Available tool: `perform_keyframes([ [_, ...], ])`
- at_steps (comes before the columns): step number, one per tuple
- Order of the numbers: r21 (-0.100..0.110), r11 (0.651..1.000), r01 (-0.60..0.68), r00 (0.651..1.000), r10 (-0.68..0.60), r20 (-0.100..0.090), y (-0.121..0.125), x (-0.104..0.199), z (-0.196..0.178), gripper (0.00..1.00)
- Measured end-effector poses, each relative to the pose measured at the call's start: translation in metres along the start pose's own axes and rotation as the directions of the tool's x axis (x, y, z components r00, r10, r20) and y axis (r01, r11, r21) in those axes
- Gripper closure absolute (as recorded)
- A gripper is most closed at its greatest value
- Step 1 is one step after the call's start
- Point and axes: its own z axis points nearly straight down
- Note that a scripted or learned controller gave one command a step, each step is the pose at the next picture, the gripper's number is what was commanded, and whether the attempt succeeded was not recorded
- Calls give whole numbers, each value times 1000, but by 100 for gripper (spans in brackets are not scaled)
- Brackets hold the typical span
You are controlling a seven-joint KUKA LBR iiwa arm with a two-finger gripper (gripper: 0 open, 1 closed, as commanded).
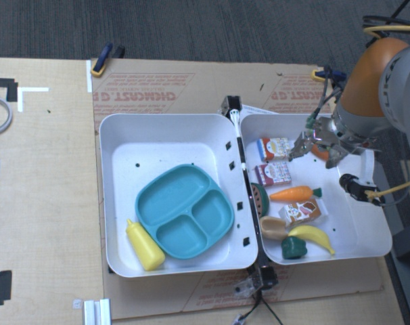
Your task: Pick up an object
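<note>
Pretty sure I'm working in a robotics lab here, not anyone's kitchen. I'm reaching in from the right over a light wood bench [42, 202] that's sitting on dark carpet [191, 12]. Two white bins [110, 181] are sitting side by side on a sheet of printed cardboard [164, 90], held with clamps [101, 59] at the far edge. Black tape marks [2, 87] are showing on the left of the bench. Everything lying in the bins is toy food [293, 193] and a plastic plate [185, 212], and cables [388, 26] are hanging off my arm.
</note>
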Motion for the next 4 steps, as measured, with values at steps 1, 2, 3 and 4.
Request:
perform_keyframes([
  [1,-2,940,340,940,-340,1,43,-54,50,0],
  [2,-1,988,154,988,-154,0,55,10,50,0],
  [3,6,987,158,987,-158,2,54,9,44,100],
  [4,-1,983,183,983,-183,1,14,55,-91,100],
])
